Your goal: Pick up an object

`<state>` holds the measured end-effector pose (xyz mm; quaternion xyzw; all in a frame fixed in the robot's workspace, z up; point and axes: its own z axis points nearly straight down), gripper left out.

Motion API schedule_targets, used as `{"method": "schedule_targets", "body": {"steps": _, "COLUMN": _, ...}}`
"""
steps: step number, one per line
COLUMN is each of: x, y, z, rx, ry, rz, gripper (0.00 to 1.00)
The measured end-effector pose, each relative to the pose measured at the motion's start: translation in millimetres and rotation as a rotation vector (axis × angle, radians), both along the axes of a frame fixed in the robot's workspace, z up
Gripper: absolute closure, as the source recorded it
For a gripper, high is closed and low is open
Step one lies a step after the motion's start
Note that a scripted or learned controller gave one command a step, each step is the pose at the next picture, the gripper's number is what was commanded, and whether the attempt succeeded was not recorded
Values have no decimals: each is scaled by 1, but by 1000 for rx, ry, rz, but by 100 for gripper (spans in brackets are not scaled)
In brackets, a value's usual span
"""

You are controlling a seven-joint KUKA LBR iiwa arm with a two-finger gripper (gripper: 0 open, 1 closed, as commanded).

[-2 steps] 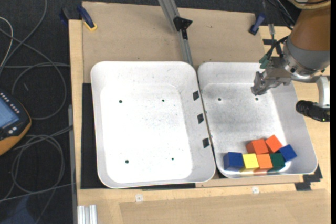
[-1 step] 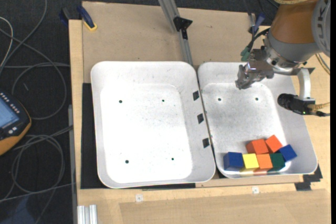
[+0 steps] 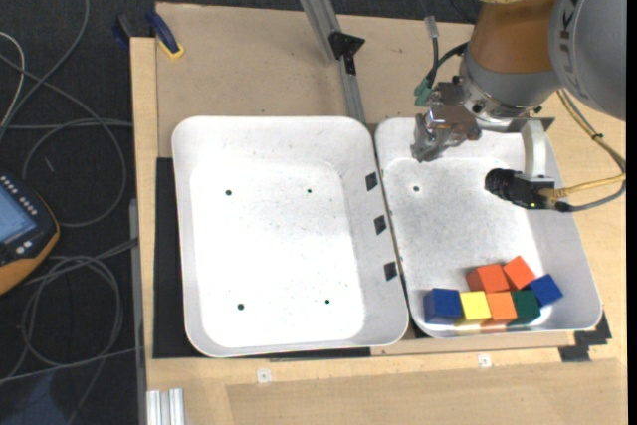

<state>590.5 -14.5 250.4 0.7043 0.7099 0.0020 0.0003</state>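
Note:
Several small blocks lie clustered in the near right corner of the right bin: a blue block, a yellow block, orange blocks, a green block and a second blue block. My gripper hangs over the far left part of the right bin, well away from the blocks. Nothing is seen between its fingers, which point down toward the bin floor.
The left bin lies beside the right one, with black clips along the shared edge. A slanted metal rail crosses the bench behind the bins. Cables and a handheld device lie on the floor at left.

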Motion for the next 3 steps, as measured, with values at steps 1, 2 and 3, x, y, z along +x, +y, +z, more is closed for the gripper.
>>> {"method": "schedule_targets", "body": {"steps": 1, "x": 5, "y": 45, "z": 0, "rx": 0, "ry": 1, "rz": -1, "gripper": 100}}
{"method": "schedule_targets", "body": {"steps": 2, "x": 18, "y": 92, "z": -11, "rx": 0, "ry": 3, "rz": -2, "gripper": 100}}
{"method": "schedule_targets", "body": {"steps": 3, "x": 17, "y": 89, "z": -10, "rx": -2, "ry": 3, "rz": -6, "gripper": 0}}
